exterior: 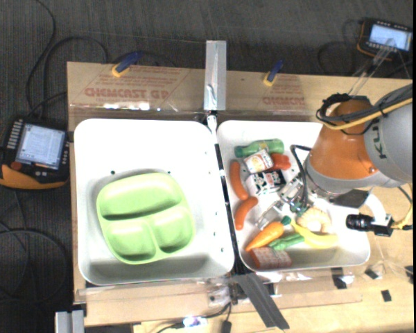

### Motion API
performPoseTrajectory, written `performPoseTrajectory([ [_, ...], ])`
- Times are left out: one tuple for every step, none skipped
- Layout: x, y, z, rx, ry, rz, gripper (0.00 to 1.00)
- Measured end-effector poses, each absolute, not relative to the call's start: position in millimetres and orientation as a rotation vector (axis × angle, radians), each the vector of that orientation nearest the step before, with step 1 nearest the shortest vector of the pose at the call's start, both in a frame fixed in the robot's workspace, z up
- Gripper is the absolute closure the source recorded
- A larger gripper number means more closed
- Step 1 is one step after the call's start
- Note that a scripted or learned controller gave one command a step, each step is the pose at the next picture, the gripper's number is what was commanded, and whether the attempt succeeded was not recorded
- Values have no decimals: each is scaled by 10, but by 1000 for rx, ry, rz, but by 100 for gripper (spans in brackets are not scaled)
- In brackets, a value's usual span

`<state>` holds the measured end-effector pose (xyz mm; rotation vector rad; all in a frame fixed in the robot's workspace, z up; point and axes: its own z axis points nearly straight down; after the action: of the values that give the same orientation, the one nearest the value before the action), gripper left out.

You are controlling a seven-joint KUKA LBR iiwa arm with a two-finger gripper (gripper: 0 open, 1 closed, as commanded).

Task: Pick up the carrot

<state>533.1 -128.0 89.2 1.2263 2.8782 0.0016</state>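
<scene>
Maybe the gripper [286, 203], open or closed I cannot tell, grabs the banana [317, 239] instead of the carrot [265, 235], because they lie squished together.

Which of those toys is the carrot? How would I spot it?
Look in the right bin, toward its near edge, beside the end effector. The carrot lies there aslant: an orange cone with a green top, pointed at one end, unlike the rounded red-orange sausages beside it.

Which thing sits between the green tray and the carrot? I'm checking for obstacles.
In the camera view, the bins' touching walls separate the green tray from the carrot.
</scene>
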Motion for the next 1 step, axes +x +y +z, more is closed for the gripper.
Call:
performPoseTrajectory([
  [4892,-1008,896,1105,2922,3,0],
])
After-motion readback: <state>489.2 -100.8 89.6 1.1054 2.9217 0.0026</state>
